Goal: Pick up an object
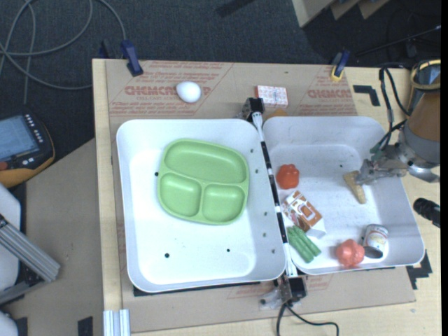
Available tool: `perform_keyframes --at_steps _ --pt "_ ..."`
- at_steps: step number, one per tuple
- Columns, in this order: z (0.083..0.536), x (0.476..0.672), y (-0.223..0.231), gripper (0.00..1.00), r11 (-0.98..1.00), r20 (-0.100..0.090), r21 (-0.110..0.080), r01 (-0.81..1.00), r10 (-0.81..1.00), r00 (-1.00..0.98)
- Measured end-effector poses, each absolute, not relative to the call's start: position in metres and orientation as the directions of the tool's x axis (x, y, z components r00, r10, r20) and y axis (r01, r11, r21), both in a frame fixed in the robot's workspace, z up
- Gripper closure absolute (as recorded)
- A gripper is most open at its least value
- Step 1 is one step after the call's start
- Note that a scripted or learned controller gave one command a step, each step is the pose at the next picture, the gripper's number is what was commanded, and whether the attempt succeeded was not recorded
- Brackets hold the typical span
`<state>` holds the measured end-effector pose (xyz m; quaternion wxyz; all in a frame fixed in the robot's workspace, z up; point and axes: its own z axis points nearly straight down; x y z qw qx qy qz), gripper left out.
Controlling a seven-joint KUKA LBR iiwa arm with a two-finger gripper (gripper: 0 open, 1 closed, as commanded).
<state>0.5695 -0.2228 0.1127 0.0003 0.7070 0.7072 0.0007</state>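
1. Nearest the camera: front rim of the left bin [203, 280], a shallow white tub, beside the right bin [329, 135]; black clips on the seam between the two.
2. In the left bin: a pale green divided plate [204, 180], three compartments, flat, toward the back half.
3. In the right bin, along the seam side: a red pepper-like toy [288, 176], a white-and-orange packet [303, 212] just below it, a green pod-like toy [303, 243] touching the packet's front end.
4. At the right bin's front right corner: a pink-red rounded toy [350, 253] just beside a small can [376, 240] lying tilted.
5. Near the right bin's right wall: a tan wooden-looking stick [355, 187], short, slanted, lying on the bin floor.
6. Gripper [369, 173] low over the right bin, its tips right at the stick's upper end; opening of the claw not discernible, grasp on the stick not discernible.
7. On the cardboard behind the bins: a white egg [188, 91] and a small patterned box [272, 95], well apart.
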Motion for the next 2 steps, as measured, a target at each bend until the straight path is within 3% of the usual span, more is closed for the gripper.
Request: perform_keyframes --at_steps 1,2 --pt "0.113 0.569 -0.222 0.0 0.001 0.002 0.0 1.0 1.0 -0.001" --pt "0.084 0.564 -0.191 0.0 0.001 0.001 -0.002 1.0 1.0 -0.001"
